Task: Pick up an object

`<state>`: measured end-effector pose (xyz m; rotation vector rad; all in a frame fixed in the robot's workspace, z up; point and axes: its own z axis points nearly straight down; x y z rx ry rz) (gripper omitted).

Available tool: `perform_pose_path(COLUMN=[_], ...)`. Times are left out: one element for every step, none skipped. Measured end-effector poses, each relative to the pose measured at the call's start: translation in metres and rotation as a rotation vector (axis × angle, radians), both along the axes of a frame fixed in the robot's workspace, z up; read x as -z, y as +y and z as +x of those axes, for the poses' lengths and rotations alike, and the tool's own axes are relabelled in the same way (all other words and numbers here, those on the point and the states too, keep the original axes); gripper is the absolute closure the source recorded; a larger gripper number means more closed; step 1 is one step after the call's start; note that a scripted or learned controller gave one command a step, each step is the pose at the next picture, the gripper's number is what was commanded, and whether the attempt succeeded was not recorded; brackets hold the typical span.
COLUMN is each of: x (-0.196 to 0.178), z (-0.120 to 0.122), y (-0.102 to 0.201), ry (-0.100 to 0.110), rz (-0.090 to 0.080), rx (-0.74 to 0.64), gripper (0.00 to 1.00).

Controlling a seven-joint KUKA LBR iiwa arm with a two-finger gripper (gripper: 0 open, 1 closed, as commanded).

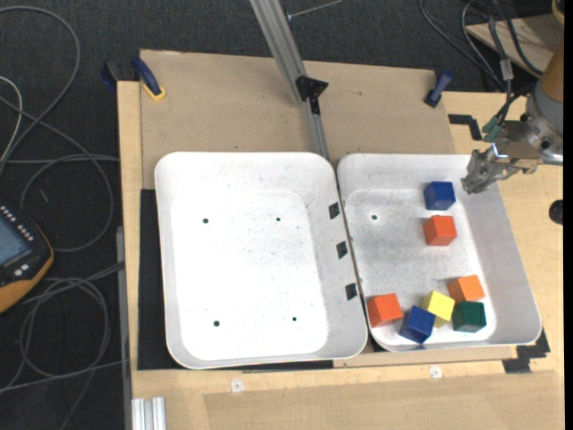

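The right bin (501, 240) holds several coloured blocks. A blue block (439, 194) lies near its far edge, with an orange block (439, 230) just in front of it. Along the near edge sit an orange block (385, 308), a blue block (417, 323), a yellow block (440, 305), a green block (469, 315) and another orange block (466, 288). My gripper (477, 176) hangs over the bin's far right edge, to the right of the far blue block. Nothing shows between its fingers.
The left bin (242, 258) stands beside the right one, split from it by a ridge with black clips (341, 249). A metal pole (286, 52) slants over the bench's back. Cables lie on the floor to the left.
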<state>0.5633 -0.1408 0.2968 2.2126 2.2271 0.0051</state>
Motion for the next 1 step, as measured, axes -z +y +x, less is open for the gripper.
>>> perform_pose_path(x=[0.0027], z=[0.005], y=[0.0458], ry=[0.004], rz=[0.001], rx=[0.001], gripper=[1.0])
